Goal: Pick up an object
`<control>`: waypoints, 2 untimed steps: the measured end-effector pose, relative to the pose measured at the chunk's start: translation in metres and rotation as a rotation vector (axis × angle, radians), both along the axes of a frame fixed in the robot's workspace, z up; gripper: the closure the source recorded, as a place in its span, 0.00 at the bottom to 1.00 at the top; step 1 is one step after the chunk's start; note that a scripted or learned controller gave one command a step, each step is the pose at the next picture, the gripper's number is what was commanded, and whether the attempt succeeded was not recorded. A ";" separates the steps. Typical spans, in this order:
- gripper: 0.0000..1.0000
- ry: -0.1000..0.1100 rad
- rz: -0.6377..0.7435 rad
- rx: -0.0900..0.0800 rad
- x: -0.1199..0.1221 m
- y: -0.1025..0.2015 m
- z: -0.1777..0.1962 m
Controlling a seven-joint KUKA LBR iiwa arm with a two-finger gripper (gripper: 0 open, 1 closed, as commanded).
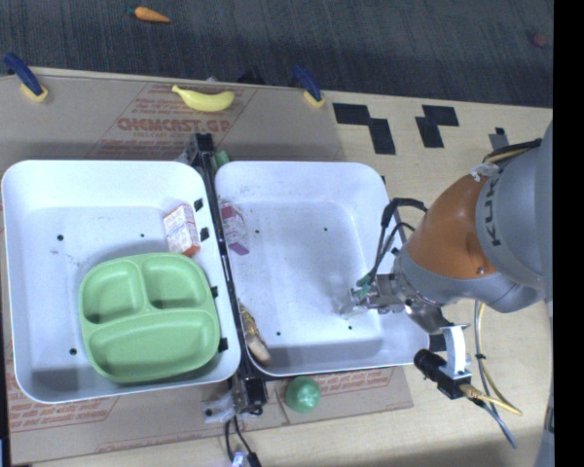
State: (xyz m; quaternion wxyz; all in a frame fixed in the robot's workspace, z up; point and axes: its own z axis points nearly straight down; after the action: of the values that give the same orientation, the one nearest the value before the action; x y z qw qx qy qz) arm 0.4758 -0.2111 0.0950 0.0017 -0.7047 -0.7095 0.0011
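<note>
pouch [233,226] at right bin's [302,353] left wall, well apart from claw [353,303] | claw low at bin's right side, jaw state can't tell | green tray [151,314], carton [181,230] in left bin [29,261]

two white bins [39,188] sit on tan cardboard [273,115] printed with red lettering. the left one holds a pale green divided tray [151,316] and, at its one o'clock, a red-and-white carton [181,229]. a yellow banana [204,97] lies at twelve o'clock, a green ball [303,393] at six. the arm [496,232] is grey with an orange band.
</note>
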 end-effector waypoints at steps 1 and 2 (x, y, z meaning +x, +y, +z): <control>1.00 0.000 -0.001 0.001 0.000 0.000 -0.003; 1.00 -0.001 0.002 0.002 0.001 0.057 -0.003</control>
State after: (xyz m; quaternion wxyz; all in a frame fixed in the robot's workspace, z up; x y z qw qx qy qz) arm 0.4768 -0.1546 0.0916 0.0018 -0.7041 -0.7101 0.0000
